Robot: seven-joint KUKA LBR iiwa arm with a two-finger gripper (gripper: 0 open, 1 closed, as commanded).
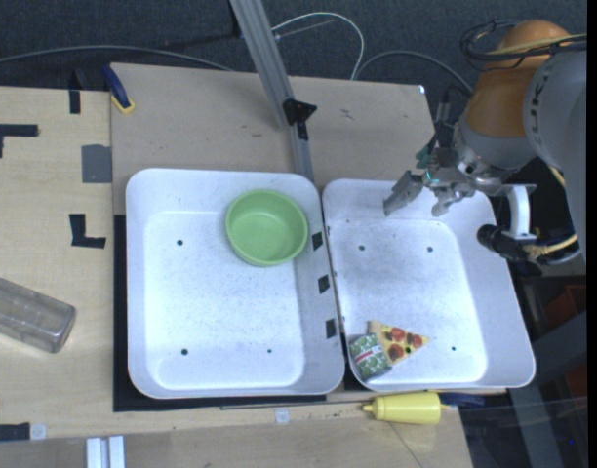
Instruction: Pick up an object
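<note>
I count two white bins (147, 291), one green bowl (266, 226), one toy pizza slice (400, 339), one green packet (369, 355), one yellow bottle (408, 409), one clear tumbler (23, 312).

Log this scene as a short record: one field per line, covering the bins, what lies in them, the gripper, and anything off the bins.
left bin: holds a green bowl near its upper right corner
right bin: holds a pizza slice toy and a green packet, both at its lower left
gripper: over the right bin's upper edge, fingers spread, nothing between them
yellow bottle: lying on the bench just below the right bin
clear plastic cup: lying on its side, left of the left bin
</note>
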